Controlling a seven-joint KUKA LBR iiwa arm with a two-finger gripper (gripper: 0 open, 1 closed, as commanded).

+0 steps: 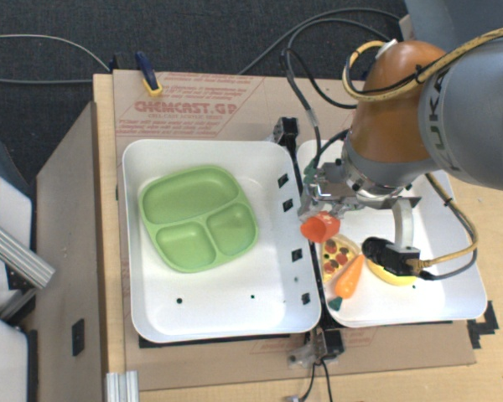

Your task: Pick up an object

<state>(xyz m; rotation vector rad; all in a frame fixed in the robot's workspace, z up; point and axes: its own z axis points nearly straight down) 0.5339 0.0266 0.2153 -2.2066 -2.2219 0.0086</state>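
Gripper (320, 206) above red cup (321, 227), grip unclear; pizza slice (337, 251), carrot (348, 279), banana (394, 276) close by.

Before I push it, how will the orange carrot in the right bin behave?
The carrot looks like a smooth, rigid toy and is probably light. Its tapered round body would likely roll in an arc, and the pizza slice close beside it may shift too.

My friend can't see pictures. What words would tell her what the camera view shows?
A grey and orange robot arm reaches from the right over the right white bin, its gripper close to a small red cup. Near the cup lie a toy pizza slice, a carrot and a banana. The left white bin holds a green divided plate.
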